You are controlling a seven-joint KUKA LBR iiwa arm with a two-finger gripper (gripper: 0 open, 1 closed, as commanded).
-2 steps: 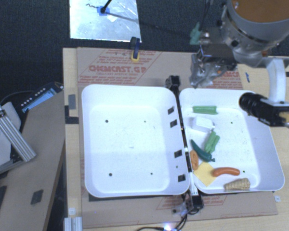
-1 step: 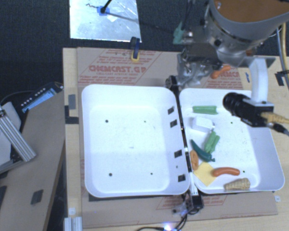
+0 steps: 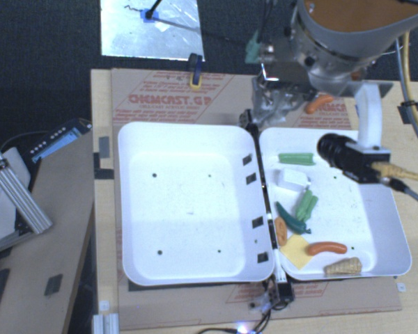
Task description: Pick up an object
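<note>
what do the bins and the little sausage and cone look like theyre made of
Bins: likely thin moulded plastic, smooth white with a soft sheen and rounded corners. Sausage: probably toy plastic, its orange-red skin glossy and uniform. Cone: tan with a ridged look, maybe plastic or foam; too small to tell.

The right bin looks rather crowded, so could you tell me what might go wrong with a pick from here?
The green piece, dark teal piece and orange slice lie touching in the right bin, so a grasp may catch several or none. The yellow wedge lies against the bin's wall, leaving little room. The gripper sits above the bin's far edge, not over any item.
</note>
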